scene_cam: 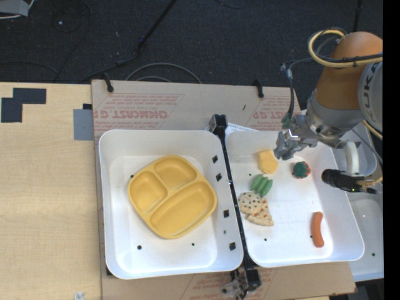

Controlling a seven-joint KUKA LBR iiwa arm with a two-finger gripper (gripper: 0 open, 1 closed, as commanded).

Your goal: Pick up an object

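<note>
Yellow block [268,162] (right bin [337,245]) beside hand [286,150].

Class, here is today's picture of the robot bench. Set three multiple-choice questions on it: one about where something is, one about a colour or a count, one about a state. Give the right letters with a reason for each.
1. Where does the yellow divided plate lie?
A. in the left bin
B. in the right bin
C. on the wooden bench top

2. How many toy food pieces lie in the right bin?
A. two
B. five
C. eight

3. How does the sausage stand to the gripper?
A. clamped in it
B. lying apart from it, near the bin's right side
C. hanging from it above the bin

Answers:
1 A: the plate rests inside the left bin.
2 B: a yellow piece, a green vegetable, a pizza slice, a green-and-red piece and the sausage.
3 B: the sausage lies flat on the bin floor, well away from the gripper at the bin's far edge.
</note>
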